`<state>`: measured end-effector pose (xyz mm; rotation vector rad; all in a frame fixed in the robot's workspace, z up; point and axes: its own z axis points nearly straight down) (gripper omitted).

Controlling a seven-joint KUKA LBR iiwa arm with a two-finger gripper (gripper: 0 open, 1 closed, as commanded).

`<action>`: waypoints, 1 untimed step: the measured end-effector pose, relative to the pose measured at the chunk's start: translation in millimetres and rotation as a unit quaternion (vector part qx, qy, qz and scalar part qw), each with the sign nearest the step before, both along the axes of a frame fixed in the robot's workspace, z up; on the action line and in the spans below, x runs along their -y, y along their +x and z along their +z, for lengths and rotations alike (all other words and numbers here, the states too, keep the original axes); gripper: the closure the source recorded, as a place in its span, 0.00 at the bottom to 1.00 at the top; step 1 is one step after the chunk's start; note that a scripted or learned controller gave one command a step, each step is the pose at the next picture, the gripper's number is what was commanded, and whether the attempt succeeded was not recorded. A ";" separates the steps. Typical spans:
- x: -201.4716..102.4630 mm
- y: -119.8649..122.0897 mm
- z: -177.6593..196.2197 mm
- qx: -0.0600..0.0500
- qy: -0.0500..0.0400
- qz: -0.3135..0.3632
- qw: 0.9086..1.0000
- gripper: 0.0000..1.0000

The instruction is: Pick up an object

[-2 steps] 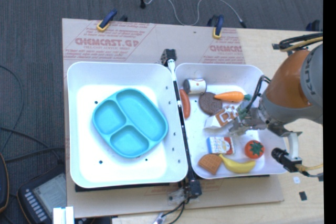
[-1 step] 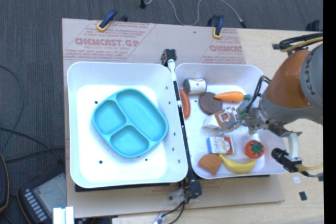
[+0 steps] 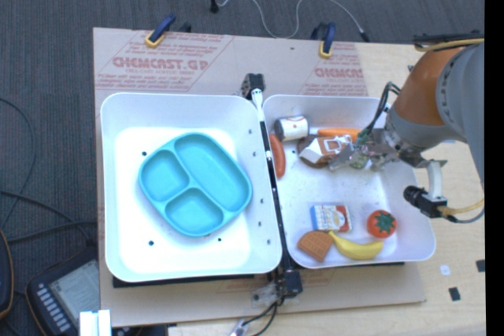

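The carton (image 3: 334, 145) lies in the right bin (image 3: 409, 248), beside the carrot (image 3: 340, 132). The jaws (image 3: 356, 158) sit low just beside it; whether apart or together, I cannot tell. Near the front lie a banana (image 3: 356, 247) and tomato (image 3: 381, 223).

One fixed camera, high over the worktop (image 3: 197, 51).
It looks down at a slant, taking in both bins (image 3: 110, 169) and surrounding floor (image 3: 47, 12).

blue tray (image 3: 195, 183), yellow banana (image 3: 356, 247), red tomato (image 3: 381, 223)
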<state>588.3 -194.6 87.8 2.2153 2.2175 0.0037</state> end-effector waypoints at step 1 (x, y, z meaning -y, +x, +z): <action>-53.7 38.1 0.0 -0.002 -0.002 -0.001 1.000 0.00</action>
